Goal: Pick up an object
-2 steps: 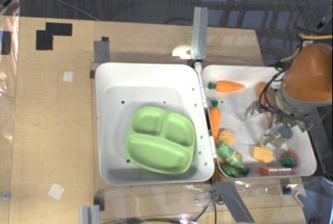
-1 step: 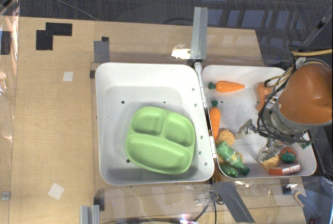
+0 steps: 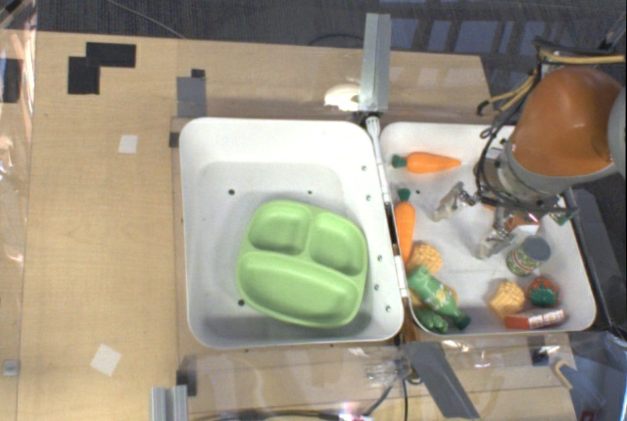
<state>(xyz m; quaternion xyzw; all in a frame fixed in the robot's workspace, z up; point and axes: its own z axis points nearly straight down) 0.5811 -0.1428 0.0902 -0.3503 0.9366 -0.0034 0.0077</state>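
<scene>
The small can [image 3: 529, 257] sits in the right bin [image 3: 586, 304], just beside and right of the hand [image 3: 480, 219], whose fingers hang spread apart with nothing between them. A carrot [image 3: 431, 163] lies crosswise behind, corn [image 3: 506, 295] and a tomato [image 3: 544, 291] crowd the near side, the green tray [image 3: 302, 262] well left.

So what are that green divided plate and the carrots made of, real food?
The green plate looks like moulded plastic: one even colour, smooth, with a soft sheen and rounded compartments. The two carrots seem to be toy plastic too, judging by their flat uniform orange and tidy green tips, though this view is too coarse to be sure.
</scene>
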